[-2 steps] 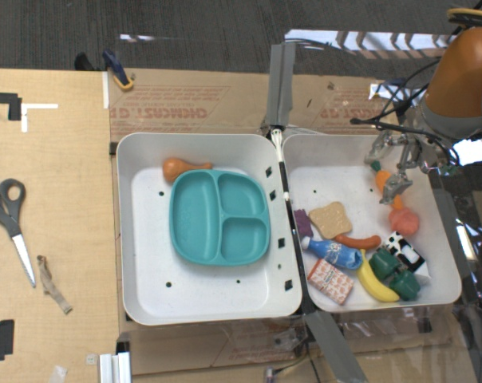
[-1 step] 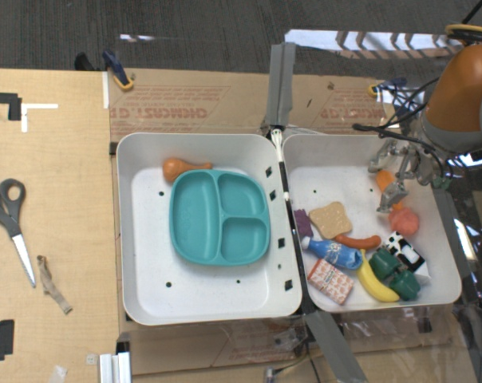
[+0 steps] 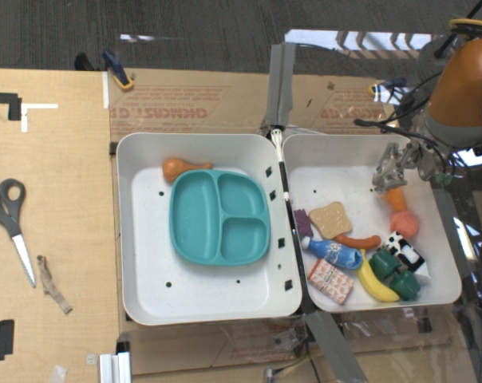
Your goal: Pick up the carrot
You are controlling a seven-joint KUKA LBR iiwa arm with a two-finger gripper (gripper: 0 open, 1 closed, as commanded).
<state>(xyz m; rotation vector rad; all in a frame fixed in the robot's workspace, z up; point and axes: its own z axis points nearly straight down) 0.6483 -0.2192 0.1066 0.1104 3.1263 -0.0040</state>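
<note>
Carrot [image 3: 396, 199] directly under the tool [image 3: 391, 175] (right bin [image 3: 337, 154])

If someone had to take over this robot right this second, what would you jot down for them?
Gripper: down in the right bin, near its far right corner, right over the carrot. Whether its fingers have closed on it cannot be told from this view.
Carrot: small and orange, directly under the gripper, apparently low in the bin, with a pinkish ball just in front of it.
Done: the arm has reached the carrot.
Left: confirm the grasp, then lift the carrot clear of the bin.
Nearby: the other toy food is bunched at the bin's near right, so a straight lift looks safest.
</note>
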